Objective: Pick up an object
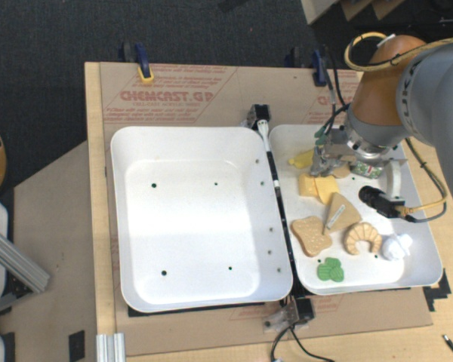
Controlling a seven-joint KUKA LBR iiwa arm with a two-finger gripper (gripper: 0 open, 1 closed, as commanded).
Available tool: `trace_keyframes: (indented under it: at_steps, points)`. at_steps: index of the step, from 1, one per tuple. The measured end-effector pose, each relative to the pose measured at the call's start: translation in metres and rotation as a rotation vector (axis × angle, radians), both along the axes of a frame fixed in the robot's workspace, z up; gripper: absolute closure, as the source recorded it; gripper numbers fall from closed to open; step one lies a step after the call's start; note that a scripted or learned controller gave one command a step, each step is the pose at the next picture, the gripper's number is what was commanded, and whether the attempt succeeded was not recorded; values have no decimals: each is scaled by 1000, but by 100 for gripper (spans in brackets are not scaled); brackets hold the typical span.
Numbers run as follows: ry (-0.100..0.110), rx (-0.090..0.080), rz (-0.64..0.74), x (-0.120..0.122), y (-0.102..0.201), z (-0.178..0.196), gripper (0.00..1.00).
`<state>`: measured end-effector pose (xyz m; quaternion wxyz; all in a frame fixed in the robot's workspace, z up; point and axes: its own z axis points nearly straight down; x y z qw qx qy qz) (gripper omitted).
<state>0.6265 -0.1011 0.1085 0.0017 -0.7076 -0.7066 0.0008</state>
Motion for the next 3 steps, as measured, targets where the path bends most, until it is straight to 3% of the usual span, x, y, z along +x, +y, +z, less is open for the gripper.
trace_keyframes:
  at_steps: [1,2,3]
  points:
    - [-8,-3,0,-25,2,-13,100]
    - [-10,-1,6,-39,55,82,100]
    - [-4,-1,2,-40,52,76,0]
